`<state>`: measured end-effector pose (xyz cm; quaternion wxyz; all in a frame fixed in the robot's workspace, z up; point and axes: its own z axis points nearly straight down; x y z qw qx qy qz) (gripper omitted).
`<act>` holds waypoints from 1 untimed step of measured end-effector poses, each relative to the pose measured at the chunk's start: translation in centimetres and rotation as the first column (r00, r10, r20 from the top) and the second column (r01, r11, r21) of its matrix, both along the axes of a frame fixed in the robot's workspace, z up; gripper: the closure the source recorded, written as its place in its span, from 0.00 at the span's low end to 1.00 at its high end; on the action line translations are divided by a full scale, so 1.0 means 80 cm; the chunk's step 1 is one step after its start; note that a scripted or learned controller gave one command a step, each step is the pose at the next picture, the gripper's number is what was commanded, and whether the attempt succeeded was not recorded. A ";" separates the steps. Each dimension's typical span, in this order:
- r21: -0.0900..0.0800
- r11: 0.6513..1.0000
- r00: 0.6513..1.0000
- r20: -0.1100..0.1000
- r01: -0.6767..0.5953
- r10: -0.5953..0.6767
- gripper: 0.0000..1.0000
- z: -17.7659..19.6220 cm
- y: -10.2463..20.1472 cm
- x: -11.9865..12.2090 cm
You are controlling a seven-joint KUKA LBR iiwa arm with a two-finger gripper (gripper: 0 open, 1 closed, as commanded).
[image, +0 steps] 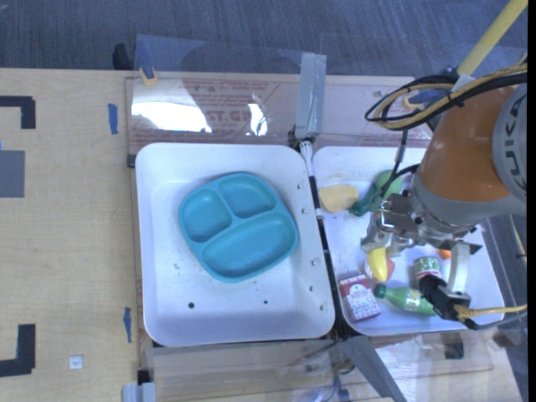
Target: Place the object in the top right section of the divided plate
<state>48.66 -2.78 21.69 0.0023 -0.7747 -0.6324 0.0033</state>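
A blue divided plate (239,224) lies in the left bin (159,182), with two small sections on its far side and one large section nearer me. Nothing lies in any section. My gripper (387,239) hangs low over the right bin (490,283), under the orange-banded wrist (461,162). Just below it lies a small yellow object (378,265). The arm hides part of this bin.
The right bin also holds a pale yellow lump (337,197), a green item (370,195), a green bottle (405,300), a small can (425,268) and a red-and-white box (360,299). A divider wall (315,216) runs between the bins. Cables (410,99) loop above the arm.
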 end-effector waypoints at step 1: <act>0.001 1.000 1.000 0.006 0.000 0.000 0.00 0.003 0.000 0.002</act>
